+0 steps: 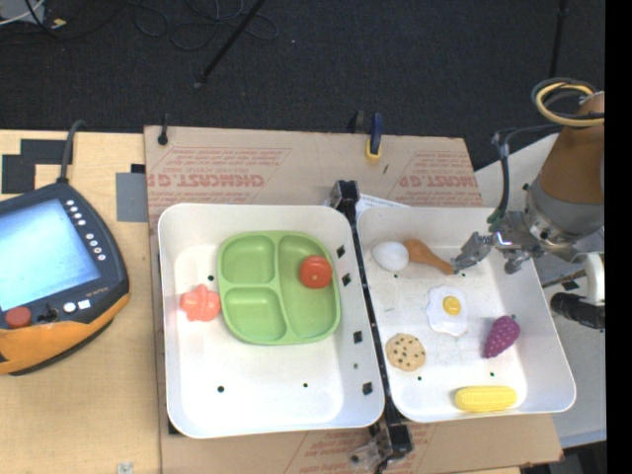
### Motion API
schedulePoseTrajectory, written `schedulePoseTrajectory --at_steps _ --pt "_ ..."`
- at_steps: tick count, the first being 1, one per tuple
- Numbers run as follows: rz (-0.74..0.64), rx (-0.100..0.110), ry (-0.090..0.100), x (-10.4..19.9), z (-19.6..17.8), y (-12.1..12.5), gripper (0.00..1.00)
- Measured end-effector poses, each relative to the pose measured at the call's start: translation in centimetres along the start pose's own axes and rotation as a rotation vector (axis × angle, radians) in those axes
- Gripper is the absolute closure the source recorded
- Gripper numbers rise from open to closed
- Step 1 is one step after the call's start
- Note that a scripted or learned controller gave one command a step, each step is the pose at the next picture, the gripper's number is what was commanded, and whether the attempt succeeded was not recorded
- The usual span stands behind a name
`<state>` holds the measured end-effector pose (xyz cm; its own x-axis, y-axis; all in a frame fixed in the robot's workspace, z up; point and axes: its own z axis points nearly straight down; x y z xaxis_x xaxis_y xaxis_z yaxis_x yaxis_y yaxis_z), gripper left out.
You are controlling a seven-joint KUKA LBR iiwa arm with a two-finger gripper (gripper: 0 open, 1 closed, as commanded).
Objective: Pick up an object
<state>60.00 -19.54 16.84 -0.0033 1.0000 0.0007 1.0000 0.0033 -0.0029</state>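
Grey end effector (478, 249) blurred near wooden spoon (428, 256), grip unclear

Both white bins (259, 403) appear as smooth moulded plastic with a slight sheen. The green divided plate (279, 287) is smooth, semi-matt plastic. The toy foods, namely the red tomato (315, 273), pink piece (200, 304), fried egg (447, 310), cookie (405, 352), purple grapes (501, 336) and yellow corn (485, 398), look like plastic or rubber. The sheet beneath the bins (267, 171) is matt brown printed cardboard. The gripper (481, 248) shows dull grey metal. The pendant's screen (39, 255) is glossy.
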Motion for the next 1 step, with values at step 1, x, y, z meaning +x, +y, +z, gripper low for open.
schedulePoseTrajectory --at_steps 1 --pt "-0.001 0.000 0.000 0.32 4.07 0.13 0.00"
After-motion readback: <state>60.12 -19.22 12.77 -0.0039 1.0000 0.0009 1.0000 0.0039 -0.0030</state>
